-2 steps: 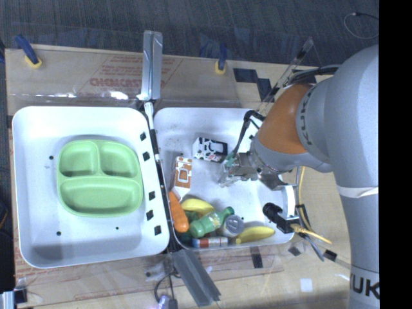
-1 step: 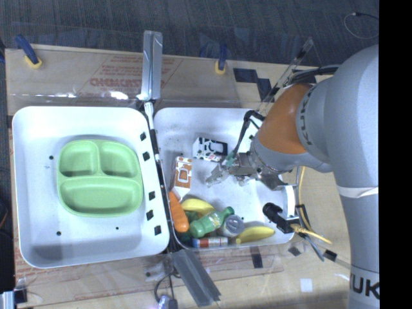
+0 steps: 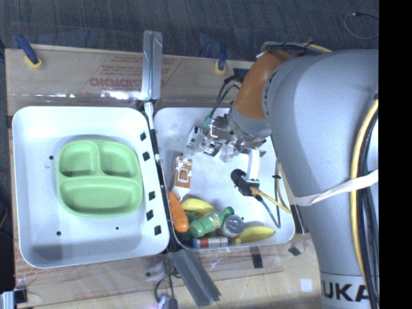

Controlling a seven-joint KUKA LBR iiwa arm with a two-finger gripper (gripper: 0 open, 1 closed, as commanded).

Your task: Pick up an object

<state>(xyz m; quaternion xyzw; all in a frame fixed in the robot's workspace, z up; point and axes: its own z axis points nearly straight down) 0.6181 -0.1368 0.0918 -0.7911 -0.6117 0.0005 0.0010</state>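
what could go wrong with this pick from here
The gripper hangs over bare floor at the far end of the right bin, away from the objects. A close here would likely catch nothing. The carrot, green bottle and bananas lie crowded at the near end, so a grasp there may nudge neighbours.

A green divided plate (image 3: 100, 176) with three compartments lies in the middle of the left white bin (image 3: 32, 237). The worktop (image 3: 84, 73) under the bins is brown board printed with red lettering. Two blue clamps (image 3: 27, 50) grip its far edge, one at the left corner and one (image 3: 222, 58) nearer the middle. Dark carpet (image 3: 193, 5) lies beyond.
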